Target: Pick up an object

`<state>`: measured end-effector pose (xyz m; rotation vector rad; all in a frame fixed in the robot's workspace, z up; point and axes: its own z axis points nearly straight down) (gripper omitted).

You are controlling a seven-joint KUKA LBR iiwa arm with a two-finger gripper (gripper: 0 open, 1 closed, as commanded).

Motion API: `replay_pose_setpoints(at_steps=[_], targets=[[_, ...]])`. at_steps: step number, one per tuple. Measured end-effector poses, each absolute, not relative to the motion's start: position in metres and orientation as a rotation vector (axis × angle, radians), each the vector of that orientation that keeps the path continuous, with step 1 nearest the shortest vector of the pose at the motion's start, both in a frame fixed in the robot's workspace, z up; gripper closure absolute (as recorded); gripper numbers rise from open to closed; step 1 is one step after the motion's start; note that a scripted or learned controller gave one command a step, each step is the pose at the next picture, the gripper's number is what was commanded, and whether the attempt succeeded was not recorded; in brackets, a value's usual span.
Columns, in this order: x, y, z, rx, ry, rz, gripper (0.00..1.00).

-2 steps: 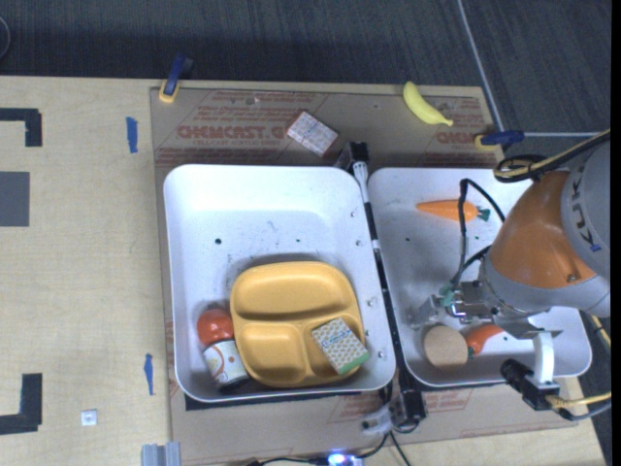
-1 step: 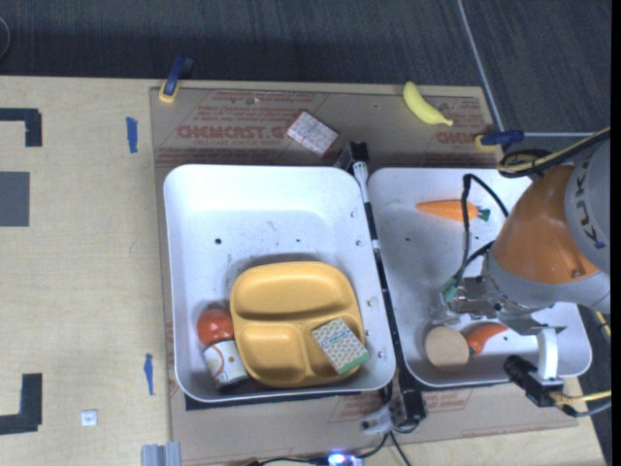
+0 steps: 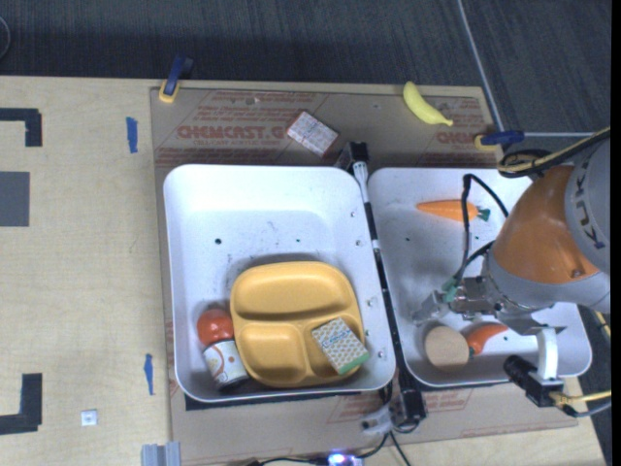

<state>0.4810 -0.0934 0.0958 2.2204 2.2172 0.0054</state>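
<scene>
Both bins were white on a tan cardboard sheet printed in red. The compartment tray was mustard yellow, bearing a sponge patterned in green and white. The carrot was orange, the banana yellow, the round disc pale tan. The arm showed grey with an orange band.
</scene>
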Motion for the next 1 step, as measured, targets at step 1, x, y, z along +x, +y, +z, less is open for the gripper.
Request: replay_pose_setpoints(at_steps=[1], targets=[[0.4822, -0.0935, 0.1058, 2.218, 2.215, 0.008, 1.0]])
